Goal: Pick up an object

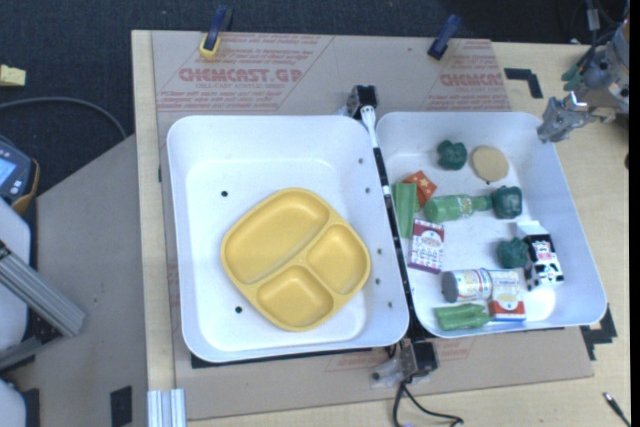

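- jaws (560,120) at upper right of frame, over the far right corner of the right bin (575,215); can't tell if apart or together; nothing visibly between them
- right bin holds the clutter: green bottle (458,207) mid-bin, tan disc (489,163) and dark green lump (452,154) toward the top, can (482,285) lower down, cow-pattern toy (542,258) at right edge
- left bin (190,215) at centre-left holds yellow divided tray (296,257)
- both bins sit on the surface (150,115)
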You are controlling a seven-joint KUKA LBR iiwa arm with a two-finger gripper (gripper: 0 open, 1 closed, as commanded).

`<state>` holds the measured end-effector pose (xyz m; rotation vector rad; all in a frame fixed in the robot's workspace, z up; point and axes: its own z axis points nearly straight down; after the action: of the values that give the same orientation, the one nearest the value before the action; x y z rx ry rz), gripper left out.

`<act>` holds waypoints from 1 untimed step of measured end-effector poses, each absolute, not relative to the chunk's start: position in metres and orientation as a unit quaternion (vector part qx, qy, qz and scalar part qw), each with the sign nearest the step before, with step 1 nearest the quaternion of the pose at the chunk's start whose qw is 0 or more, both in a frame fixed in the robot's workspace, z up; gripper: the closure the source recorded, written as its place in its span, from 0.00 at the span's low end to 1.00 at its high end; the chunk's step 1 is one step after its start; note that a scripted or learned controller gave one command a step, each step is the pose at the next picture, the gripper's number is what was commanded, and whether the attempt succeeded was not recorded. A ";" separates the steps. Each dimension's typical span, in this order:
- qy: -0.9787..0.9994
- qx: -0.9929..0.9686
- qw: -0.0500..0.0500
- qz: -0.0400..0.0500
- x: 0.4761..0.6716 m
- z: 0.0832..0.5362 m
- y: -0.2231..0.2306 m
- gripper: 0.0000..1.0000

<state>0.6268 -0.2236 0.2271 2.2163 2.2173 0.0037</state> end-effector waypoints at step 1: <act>0.708 0.706 -0.002 0.000 0.604 0.230 -0.188 1.00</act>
<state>0.6035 -0.1881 0.2297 2.2211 2.2262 -0.0013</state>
